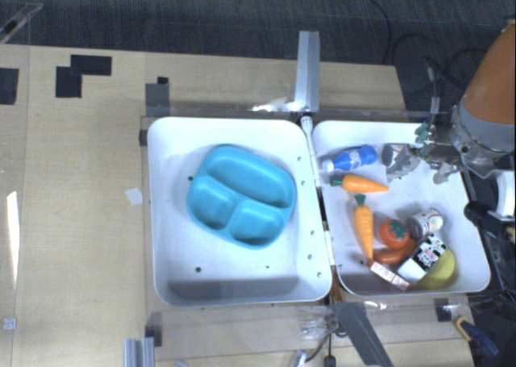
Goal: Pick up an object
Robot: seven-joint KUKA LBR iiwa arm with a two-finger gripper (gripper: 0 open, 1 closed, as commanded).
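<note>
Pale wooden desk carries two white bins, and the jaws [413,157], whose opening I cannot tell, hang with nothing visibly grasped, the orange plastic carrot [364,185] lying just below-left, unpicked.

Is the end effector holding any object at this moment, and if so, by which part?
Nothing is held. The end effector hangs over the right bin, near the blue bottle, with no object between its fingers.

No text, brand or number can be read. The blue bottle [352,157] carries a white label, and a small black-and-white box [430,252] bears markings, both too blurred to make out.
</note>
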